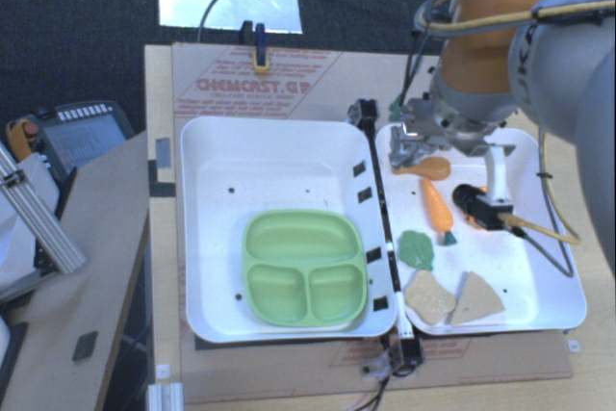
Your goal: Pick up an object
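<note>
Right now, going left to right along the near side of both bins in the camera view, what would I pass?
Green three-compartment plate → tan bread-like chunk → pale wedge-shaped slice. The green leafy piece and the orange carrot lie farther back, so they're left out.

Arm (pixel 570 63): bulky, rounded, smooth grey casing. Orange band (pixel 496 10) above the wrist, glossy and dome-shaped. Under it a grey collar, then the gripper (pixel 405 152) in bare silver metal, blocky, with small fittings. Thin dark cables (pixel 421 26) loop beside the band. A yellow line runs along the casing's top.
</note>
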Controlling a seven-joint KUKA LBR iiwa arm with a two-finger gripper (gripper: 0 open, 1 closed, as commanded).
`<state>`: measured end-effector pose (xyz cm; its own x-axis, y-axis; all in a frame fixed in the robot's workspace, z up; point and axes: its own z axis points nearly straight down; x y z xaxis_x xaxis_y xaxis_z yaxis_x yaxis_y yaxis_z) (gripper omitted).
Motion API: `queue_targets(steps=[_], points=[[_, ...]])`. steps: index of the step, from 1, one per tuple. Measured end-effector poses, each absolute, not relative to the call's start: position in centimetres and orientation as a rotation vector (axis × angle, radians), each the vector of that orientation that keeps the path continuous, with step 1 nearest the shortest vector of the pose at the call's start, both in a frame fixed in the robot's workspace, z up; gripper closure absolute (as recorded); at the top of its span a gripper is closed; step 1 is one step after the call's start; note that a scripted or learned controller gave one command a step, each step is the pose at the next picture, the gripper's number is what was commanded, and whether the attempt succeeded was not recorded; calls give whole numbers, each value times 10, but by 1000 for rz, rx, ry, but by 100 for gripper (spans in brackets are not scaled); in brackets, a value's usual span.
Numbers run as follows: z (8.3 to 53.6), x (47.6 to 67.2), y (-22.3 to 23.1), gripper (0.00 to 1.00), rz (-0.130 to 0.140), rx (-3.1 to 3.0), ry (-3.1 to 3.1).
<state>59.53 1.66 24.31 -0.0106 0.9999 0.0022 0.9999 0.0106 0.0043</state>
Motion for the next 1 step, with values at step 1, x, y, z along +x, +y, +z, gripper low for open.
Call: queue_targets(steps=[1], points=[[229,600,71,100,4,2211,2233]])
